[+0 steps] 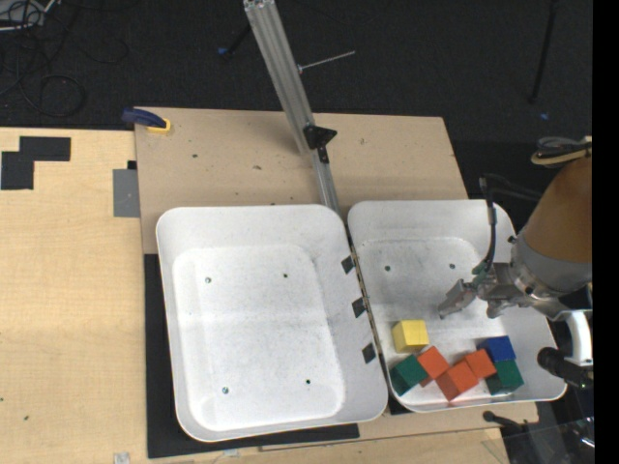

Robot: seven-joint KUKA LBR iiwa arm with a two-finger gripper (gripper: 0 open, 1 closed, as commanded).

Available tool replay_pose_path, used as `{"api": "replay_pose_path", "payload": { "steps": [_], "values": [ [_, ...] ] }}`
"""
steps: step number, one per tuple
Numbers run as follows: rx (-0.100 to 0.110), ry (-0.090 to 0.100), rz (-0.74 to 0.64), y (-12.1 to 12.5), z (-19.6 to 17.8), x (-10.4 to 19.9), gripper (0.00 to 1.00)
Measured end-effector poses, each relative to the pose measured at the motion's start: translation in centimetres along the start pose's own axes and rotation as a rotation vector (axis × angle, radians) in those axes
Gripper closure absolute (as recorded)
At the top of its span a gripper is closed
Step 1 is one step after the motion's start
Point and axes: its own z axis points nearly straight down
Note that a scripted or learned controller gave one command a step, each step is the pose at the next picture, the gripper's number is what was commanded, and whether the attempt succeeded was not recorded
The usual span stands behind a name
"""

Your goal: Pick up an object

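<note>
On the wooden tabletop (387, 158), blocks are piled in the right bin (426, 225) by its near edge, and the fingers (476, 297) are held open above the yellow block (410, 333), holding nothing.

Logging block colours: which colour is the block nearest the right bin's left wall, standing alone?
Yellow block, camera view.

Gripper (476, 298) over right bin (426, 225), coloured blocks (455, 363) below, fingers spread
</note>
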Motion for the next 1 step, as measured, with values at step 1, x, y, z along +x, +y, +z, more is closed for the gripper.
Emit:
{"api": "replay_pose_path", "payload": {
  "steps": [1],
  "values": [
    [0.001, 0.000, -0.001, -0.13, 5.43, 0.09, 0.00]
  ]
}}
